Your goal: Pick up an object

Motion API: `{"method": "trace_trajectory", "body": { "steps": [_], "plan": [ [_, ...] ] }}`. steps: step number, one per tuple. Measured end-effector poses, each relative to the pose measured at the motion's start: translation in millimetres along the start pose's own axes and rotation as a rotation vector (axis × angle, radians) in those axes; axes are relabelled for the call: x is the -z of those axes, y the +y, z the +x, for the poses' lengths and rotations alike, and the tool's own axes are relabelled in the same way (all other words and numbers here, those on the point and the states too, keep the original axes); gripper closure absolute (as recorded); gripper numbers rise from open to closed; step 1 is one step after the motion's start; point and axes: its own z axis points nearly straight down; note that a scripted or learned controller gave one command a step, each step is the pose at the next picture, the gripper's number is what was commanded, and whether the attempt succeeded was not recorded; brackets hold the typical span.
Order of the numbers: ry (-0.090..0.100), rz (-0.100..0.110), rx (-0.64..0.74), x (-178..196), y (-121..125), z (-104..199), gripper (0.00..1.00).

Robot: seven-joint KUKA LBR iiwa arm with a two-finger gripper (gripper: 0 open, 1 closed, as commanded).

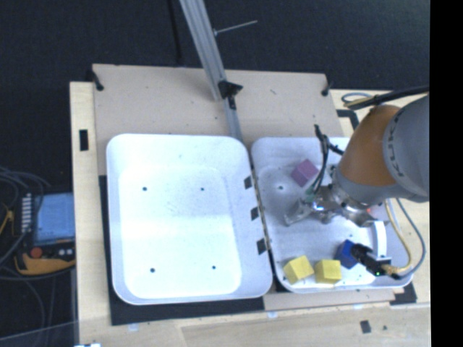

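Over the right bin [269, 157], the gripper [298, 212] sits low near the bin's middle; whether it is wide or narrow cannot be told. A purple block [304, 171] lies just beyond it. Two yellow blocks [298, 269] [328, 270] and a blue object [349, 254] rest along the near edge.

Two bins are sitting side by side on the bench [173, 96]. In the right bin [271, 157], one block [304, 171] is lying toward the back, two blocks [298, 269] [328, 270] are resting side by side at the front, another block [349, 254] just right of them.
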Motion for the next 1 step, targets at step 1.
{"method": "trace_trajectory", "body": {
  "steps": [1],
  "plan": [
    [0.0, -0.007, -0.008, 13.3, 1.5, -1.3, 1.0]
  ]
}}
